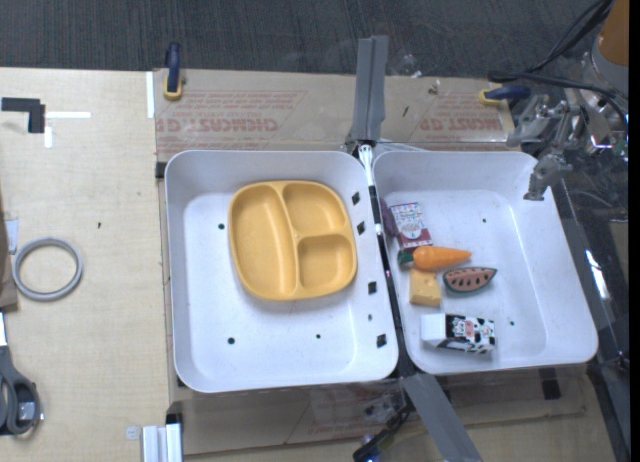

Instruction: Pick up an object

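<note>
camera view, fixed overhead at a slant: two white bins side by side on the bench. the left bin holds a yellow divided plate. the right bin holds the candidates, clustered toward its left wall: a small packet farthest, a toy carrot just near of it, a yellow cheese block touching the carrot's near side, a watermelon slice just right of the cheese, and a cow-print milk carton nearest. the gripper hangs at the far right corner of the right bin, well apart from every object, touching none; its opening cannot be told here. judgement: the approach step has not begun in earnest. the next move calls for travel left and nearward over the cluster, then a descent onto one item
</note>
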### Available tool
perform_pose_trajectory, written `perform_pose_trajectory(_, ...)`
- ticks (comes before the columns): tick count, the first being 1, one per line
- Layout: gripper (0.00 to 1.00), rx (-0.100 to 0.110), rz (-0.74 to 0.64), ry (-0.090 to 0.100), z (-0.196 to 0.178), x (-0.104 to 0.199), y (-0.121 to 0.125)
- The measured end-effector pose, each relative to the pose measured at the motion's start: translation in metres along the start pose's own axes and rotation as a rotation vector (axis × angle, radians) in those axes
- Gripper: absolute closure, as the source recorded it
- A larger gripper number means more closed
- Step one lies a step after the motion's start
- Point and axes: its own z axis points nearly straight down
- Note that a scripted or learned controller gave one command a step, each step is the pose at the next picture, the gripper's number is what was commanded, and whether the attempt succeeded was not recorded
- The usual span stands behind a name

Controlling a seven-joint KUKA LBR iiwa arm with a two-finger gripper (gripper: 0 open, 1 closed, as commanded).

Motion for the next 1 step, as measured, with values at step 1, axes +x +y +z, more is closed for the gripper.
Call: perform_pose_trajectory(1,0.00,0.000,0.208,0.002,0.1502,0.0075,0.0199)
